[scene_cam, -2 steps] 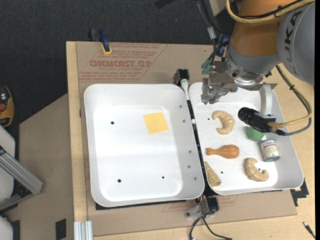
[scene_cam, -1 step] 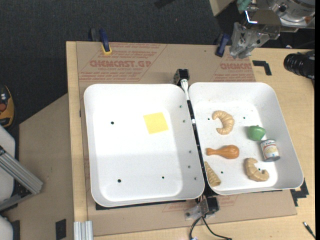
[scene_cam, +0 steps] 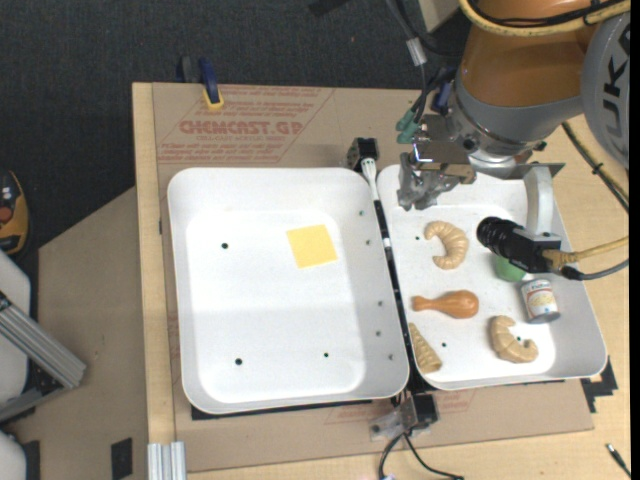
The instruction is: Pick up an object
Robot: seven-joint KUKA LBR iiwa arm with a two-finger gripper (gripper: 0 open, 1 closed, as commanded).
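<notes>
My gripper [scene_cam: 420, 190] hung over the right bin's [scene_cam: 580, 340] far corner, clear of the toys so I could choose one; whether it was spread I couldn't tell. The nearest croissant [scene_cam: 447, 242] lay just below-right of it, untouched.

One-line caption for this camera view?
Gripper poised over the right bin's back left corner, near a croissant; yellow square in the left bin.

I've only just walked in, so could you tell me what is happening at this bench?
The grey and orange arm reaches in over the right bin, its gripper near the bin's far left corner with nothing visibly held. Below it lie two croissants, a drumstick and a small can. The left bin holds a yellow cheese slice.
</notes>
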